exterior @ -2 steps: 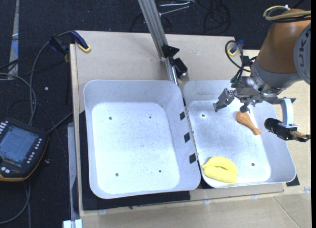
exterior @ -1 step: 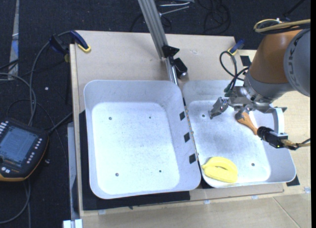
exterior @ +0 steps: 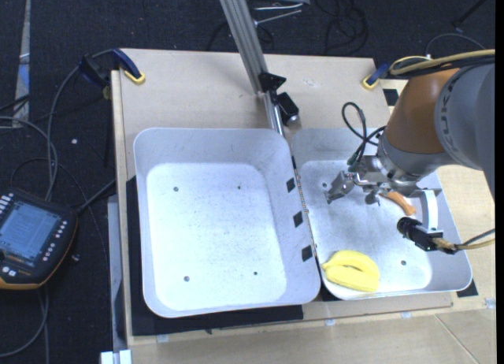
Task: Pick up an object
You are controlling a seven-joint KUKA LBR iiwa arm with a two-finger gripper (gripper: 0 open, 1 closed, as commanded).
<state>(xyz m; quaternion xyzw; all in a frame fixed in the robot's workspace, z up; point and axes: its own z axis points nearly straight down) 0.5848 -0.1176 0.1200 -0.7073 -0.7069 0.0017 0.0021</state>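
Arm (exterior: 441, 118) reaches in from the right, orange band above the wrist, hand (exterior: 340, 189) hanging over the upper-left part of the right bin (exterior: 315, 154). Fingers too small and cluttered with cables to read, so cannot tell whether they are apart or together; nothing visible between them. Only loose object in the bins is a yellow item (exterior: 352, 270), banana-like, lying at the near edge of the right bin, toward its front-left corner, touching or just beside the rim. It sits well apart from the hand, below it in the view. An orange piece (exterior: 400, 201) shows just right of the hand, under the wrist; cannot tell if it is part of the rig or a separate thing. Left bin (exterior: 157, 150) lies beside the right one, their edges overlapping along the middle. Both bins sit on the light wooden counter (exterior: 205, 79), with yellow-tipped clamps (exterior: 130, 67) at its far corners. A slanted metal pole (exterior: 244, 31) runs down to the gap between the bins. A teach pendant (exterior: 27, 236) lies on the dark floor to the left
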